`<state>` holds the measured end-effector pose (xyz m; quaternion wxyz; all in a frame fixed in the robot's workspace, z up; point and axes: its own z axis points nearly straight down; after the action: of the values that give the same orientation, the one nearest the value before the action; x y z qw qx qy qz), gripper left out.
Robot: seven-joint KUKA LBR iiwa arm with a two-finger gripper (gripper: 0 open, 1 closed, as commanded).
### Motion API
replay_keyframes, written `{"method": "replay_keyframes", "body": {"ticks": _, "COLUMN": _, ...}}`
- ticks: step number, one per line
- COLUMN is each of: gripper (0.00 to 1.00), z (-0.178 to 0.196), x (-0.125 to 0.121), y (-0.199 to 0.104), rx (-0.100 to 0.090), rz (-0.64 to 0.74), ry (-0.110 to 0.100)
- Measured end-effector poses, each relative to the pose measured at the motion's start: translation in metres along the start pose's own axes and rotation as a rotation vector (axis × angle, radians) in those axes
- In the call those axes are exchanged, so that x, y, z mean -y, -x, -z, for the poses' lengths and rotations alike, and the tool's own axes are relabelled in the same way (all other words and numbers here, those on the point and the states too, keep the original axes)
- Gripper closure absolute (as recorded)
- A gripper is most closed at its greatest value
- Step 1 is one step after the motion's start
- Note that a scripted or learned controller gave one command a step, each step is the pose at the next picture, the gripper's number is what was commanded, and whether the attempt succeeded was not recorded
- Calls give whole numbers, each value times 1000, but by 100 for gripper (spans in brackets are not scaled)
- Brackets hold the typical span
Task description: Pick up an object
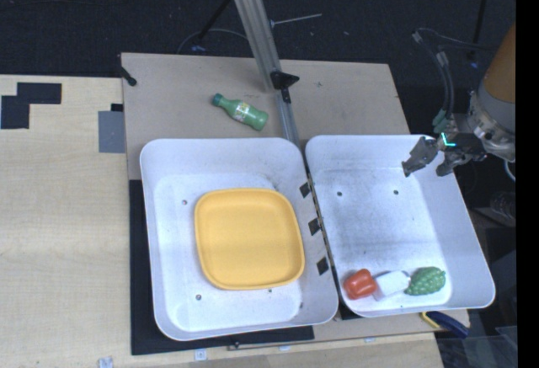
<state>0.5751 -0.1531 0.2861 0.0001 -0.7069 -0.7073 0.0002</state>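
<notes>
I see the gripper (436,157) hanging over the far right rim of the right bin (387,206), its two dark fingers spread apart with nothing between them. The candidates lie well apart from it, in that bin's near corner: a glossy red pepper (360,283), a small white block (392,283) touching it, and a knobbly green bunch of grapes (425,280) just beside. The left bin (160,189) holds a yellow plate (248,237).

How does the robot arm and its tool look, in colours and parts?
The arm is grey with an orange band above the wrist. The tool is dark, with two short fingers and a small cyan light beside it. Thin dark cables loop above the wrist.
</notes>
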Motion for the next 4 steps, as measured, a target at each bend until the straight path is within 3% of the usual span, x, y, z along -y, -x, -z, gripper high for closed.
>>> {"method": "replay_keyframes", "body": {"ticks": 1, "gripper": 0, "z": 0, "x": 0, "y": 0, "rx": 0, "rz": 0, "ry": 0}}
{"method": "replay_keyframes", "body": {"ticks": 3, "gripper": 0, "z": -91, "x": 4, "y": 12, "rx": -1, "rz": 0, "ry": -4}}
{"method": "replay_keyframes", "body": {"ticks": 4, "gripper": 0, "z": -143, "x": 6, "y": 2, "rx": -1, "rz": -1, "ry": -4}}
